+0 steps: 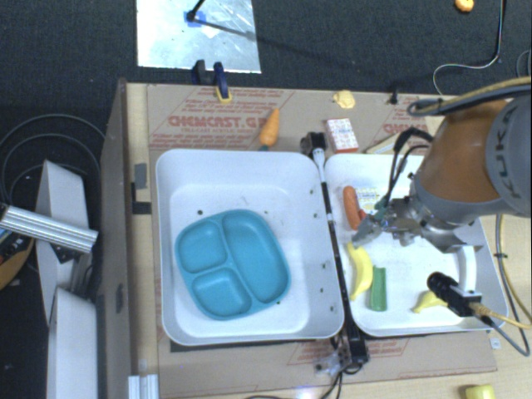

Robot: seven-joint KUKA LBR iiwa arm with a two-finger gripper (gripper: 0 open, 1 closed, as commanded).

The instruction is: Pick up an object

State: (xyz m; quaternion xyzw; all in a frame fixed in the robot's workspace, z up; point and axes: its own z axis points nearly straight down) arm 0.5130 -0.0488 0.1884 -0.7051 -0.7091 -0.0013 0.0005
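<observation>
While hanging over the right shallow white plastic bin (407, 264), cannot tell of the two-finger gripper (368, 229) whether spread or closed. Just beside it: slim red-orange toy sausage (352, 206). Lower down, curved yellow toy banana (360, 271), next to a short green stick (378, 289). Farther left, blue three-compartment plastic tray (233, 263) in the left white bin (191, 181).

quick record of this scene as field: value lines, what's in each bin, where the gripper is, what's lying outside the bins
left bin: blue divided tray
right bin: red sausage, yellow banana, green stick, yellow piece
gripper: low over the right bin, between sausage and banana
held: nothing that can be seen
behind the bins: carrot and small box on the cardboard
</observation>
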